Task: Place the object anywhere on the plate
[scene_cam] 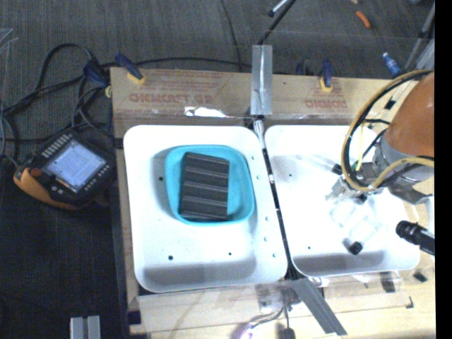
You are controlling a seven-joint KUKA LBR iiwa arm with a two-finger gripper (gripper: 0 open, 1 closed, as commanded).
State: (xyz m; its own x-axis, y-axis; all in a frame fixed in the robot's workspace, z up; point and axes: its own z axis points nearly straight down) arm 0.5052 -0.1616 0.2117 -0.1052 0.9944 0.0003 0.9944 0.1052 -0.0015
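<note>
One dark ridged block (205,186) on blue plate (244,189); claw (353,221) over right bin (311,154), grip state unclear

You're looking at a robotics lab: a teach pendant (67,168) at nine o'clock, loose cables (60,76) on carpet (176,20), clamps (129,69) gripping the surface (176,90).

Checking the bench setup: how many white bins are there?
2: the left bin bears a blue plate with a dark ridged block; the right bin lies under the arm.
</note>
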